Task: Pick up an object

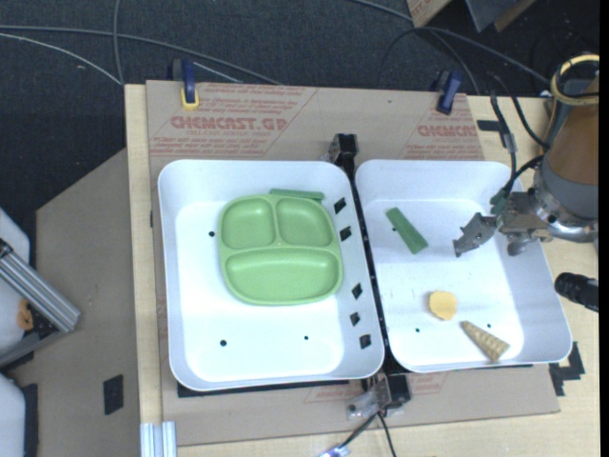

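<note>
Starting at the left, the left bin (190,284) holds a light green divided plate (281,250) with three compartments, lying flat in the upper half of that bin. A dark green flat piece (297,195) pokes out from under the plate's far edge, touching it. Small black marks dot the bin floor below the plate.

Between the two bins runs a seam with black clips (343,148) at its far end and more along its length. The plate sits just left of this seam.

Right of the seam, the right bin (533,336) carries three loose things. A dark green rectangular block (406,230) lies tilted on the floor, right of the plate and well apart from it. Nearer the camera than the block is a yellow round piece (442,304), and just right of and below that piece lies a tan cone-shaped object (485,340), close to the bin's near rim, apart from the yellow piece.

Farthest right, the gripper (473,237) reaches over the bin's right side, level with the green block and near it but not touching. Its fingers point left toward the block with nothing seen between them; whether they are spread or closed cannot be made out. Behind it rises the grey arm with its orange band (576,150).
</note>
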`<act>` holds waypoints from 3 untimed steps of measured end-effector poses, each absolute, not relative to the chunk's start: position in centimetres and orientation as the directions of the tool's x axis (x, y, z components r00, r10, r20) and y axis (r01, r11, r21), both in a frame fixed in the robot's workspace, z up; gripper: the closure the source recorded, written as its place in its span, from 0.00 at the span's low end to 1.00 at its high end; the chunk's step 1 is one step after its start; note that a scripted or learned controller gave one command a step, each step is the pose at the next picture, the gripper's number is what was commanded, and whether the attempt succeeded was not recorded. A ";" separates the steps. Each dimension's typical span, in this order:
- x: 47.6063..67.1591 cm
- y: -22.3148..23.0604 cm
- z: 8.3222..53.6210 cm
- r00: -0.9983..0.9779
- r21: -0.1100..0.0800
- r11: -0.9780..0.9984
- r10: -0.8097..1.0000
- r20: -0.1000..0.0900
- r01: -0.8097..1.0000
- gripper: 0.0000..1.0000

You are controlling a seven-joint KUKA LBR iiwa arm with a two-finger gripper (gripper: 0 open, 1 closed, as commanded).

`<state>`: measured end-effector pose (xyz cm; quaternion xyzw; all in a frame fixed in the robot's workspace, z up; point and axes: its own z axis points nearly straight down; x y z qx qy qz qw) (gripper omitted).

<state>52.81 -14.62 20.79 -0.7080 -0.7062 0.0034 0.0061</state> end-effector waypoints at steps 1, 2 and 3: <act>53.1 -14.6 21.4 -0.001 -0.001 0.001 1.000 0.002 1.000 0.00; 53.0 -15.6 16.0 0.001 -0.007 -0.001 1.000 0.003 1.000 0.00; 53.2 -16.0 9.9 0.000 -0.007 0.000 1.000 0.003 1.000 0.00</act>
